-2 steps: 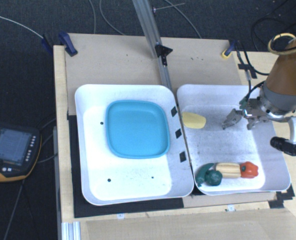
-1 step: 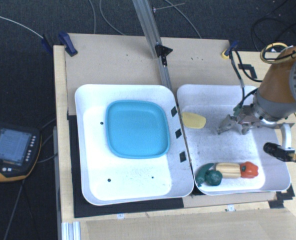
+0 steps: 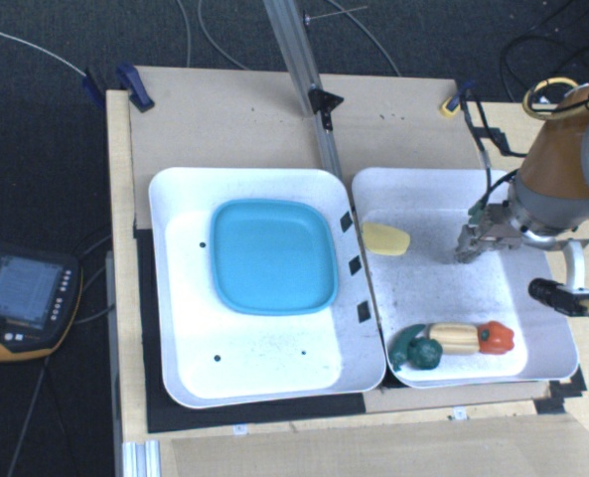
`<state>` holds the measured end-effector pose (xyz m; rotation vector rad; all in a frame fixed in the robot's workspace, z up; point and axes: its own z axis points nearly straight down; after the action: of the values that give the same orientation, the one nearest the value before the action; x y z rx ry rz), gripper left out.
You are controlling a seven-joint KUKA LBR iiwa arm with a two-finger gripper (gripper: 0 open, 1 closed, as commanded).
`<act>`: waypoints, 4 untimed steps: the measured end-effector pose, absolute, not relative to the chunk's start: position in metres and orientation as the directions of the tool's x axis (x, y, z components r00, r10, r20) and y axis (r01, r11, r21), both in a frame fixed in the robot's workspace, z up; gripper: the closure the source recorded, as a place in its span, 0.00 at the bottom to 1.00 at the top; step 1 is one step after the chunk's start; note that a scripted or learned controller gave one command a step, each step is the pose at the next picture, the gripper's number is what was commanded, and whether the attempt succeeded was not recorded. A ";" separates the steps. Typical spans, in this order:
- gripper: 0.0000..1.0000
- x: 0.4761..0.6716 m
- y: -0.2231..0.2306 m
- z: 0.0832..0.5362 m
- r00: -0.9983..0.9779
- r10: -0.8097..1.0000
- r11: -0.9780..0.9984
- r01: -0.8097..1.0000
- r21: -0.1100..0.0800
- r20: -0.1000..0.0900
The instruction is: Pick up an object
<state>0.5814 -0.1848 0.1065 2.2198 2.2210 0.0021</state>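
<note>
From my camera, I see the gripper (image 3: 470, 244) low over the right bin (image 3: 413, 296); I can't tell its grip. A yellow piece (image 3: 385, 238) lies left of it. A blue plate (image 3: 274, 256) fills the left bin (image 3: 185, 296).

Arm (image 3: 562, 162) enters from right side, over far-right part of the right bin (image 3: 413, 192). Orange band sits uppermost, grey wrist section directly below it, whole assy angled down and leftward toward bin floor. Gripper (image 3: 470, 246) at low end, tips close to bin's bare floor, approx. mid-depth, right of centre. Nothing seen between tips. Finger spacing not readable at this res.
</note>
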 end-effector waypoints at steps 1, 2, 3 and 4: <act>1.00 0.590 -0.191 0.157 0.000 1.000 0.000 1.000 0.005 -0.001; 1.00 0.589 -0.188 0.220 -0.001 1.000 0.001 1.000 0.006 -0.001; 1.00 0.589 -0.188 0.256 0.000 1.000 0.000 1.000 0.004 -0.001; 1.00 0.591 -0.138 0.264 -0.005 1.000 0.005 1.000 0.002 0.001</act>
<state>0.5908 -0.1383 0.2640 2.2159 2.2260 0.0031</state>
